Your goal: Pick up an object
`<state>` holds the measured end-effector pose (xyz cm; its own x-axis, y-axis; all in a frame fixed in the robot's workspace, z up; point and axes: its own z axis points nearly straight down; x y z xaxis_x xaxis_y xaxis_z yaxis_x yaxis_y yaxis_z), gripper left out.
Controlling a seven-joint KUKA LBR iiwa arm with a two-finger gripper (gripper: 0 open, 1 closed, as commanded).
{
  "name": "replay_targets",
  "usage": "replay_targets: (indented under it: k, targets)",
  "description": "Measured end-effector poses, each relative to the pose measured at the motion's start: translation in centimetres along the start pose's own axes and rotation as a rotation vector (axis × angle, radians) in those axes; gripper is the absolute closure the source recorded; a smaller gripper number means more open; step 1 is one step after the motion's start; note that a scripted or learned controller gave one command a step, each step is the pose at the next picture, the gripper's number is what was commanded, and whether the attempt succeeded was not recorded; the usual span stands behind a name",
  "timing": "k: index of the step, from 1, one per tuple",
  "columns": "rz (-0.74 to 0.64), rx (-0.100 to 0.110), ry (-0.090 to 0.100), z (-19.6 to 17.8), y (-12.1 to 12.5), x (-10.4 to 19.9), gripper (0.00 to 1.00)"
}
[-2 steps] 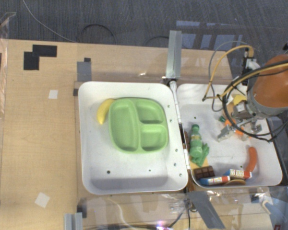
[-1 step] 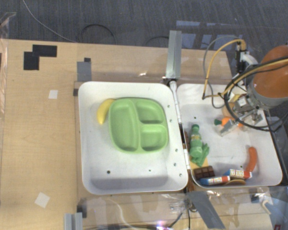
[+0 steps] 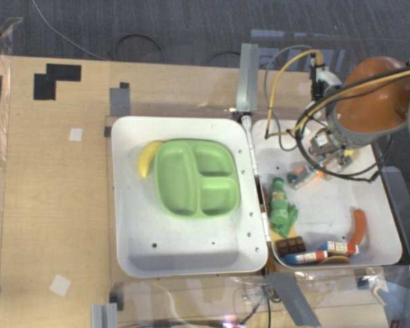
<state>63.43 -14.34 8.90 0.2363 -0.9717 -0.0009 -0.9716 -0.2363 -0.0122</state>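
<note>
**Pincer low in the right bin, toys crowded along two edges**

We see the pincer (image 3: 326, 157) in the upper part of the right bin (image 3: 376, 203), beneath the orange-banded wrist and a tangle of cables; we cannot tell how it is set. A small orange-and-grey object (image 3: 305, 175) lies just at its lower left, too blurred to name. The green bottle (image 3: 280, 203) hugs the bin's left wall. Along the bottom edge lie a brown block (image 3: 289, 245), a red-and-white tube (image 3: 326, 253) and an orange sausage (image 3: 357, 228) toward the lower right. The bin's middle floor is bare white. In the left bin (image 3: 137, 244), a green divided tray (image 3: 196, 178) partly covers a banana (image 3: 147, 158), leaving open floor below.
</note>
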Motion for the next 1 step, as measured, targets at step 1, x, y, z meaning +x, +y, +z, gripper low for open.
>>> replay_targets:
  k: [1]
  targets:
    - [0.008,0.001,0.003,-0.06,-1.86,-5.72,0.00]
